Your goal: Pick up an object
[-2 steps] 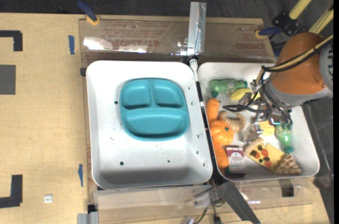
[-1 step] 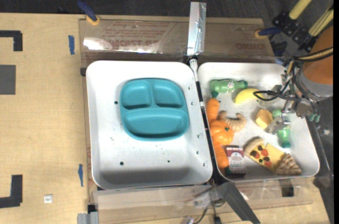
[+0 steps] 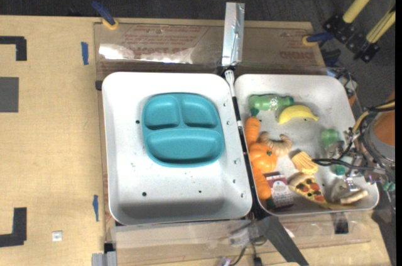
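Gripper (image 3: 344, 161): whether it is spread or closed cannot be told, because cables and dark hardware overlap it. It sits low over the right edge of the right bin (image 3: 326, 83), about halfway along that edge. No object can be seen held in it. The arm (image 3: 384, 133), with its orange band, enters at the right, just beyond that bin's right edge.

Left bin (image 3: 119, 133): it carries one teal divided plate (image 3: 182, 129), lying flat near the bin's centre and slightly toward the far edge.

Right bin, left edge: an orange carrot (image 3: 252, 129) lies along the edge. An orange toy (image 3: 264, 161) lies just below the carrot, and a dark red box (image 3: 279, 186) lies toward the near-left corner.

Right bin, far edge: a green bottle (image 3: 270, 102) lies on its side, with a yellow banana (image 3: 297, 112) just beside it to the right.

Right bin, centre: a tan object (image 3: 279, 144) and a yellow piece (image 3: 303, 162) lie close together. A pizza slice (image 3: 308, 187) lies near the near edge.

Right bin, right edge: a small green object (image 3: 330, 136) lies just beside the gripper. A pale, bun-like item (image 3: 352, 197) lies at the near-right corner.

The candidate pick objects are all in the right bin, resting on its floor.
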`<state>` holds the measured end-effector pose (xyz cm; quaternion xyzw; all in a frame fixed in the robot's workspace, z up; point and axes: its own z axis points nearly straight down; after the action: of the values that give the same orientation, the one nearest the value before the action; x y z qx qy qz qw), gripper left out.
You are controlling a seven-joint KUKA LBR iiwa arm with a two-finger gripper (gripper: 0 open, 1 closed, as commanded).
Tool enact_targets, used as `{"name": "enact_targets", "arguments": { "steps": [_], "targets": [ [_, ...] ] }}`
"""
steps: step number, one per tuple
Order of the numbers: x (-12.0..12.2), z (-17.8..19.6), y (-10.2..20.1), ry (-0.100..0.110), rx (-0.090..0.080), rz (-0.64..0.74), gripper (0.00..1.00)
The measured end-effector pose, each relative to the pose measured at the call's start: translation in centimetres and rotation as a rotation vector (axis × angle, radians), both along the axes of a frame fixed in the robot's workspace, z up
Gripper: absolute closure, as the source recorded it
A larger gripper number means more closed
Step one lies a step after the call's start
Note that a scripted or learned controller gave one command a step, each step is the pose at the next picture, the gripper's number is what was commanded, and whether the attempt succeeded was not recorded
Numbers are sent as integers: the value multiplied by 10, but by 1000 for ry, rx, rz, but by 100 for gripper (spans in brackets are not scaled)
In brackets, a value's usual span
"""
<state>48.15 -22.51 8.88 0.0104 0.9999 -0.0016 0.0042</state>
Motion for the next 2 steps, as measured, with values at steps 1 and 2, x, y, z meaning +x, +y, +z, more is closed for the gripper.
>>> {"name": "enact_targets", "arguments": {
  "steps": [1, 2],
  "targets": [
    [27, 7, 3, 0, 1, 189, 0],
    [67, 1, 3, -4, -4, 450, 0]
  ]
}}
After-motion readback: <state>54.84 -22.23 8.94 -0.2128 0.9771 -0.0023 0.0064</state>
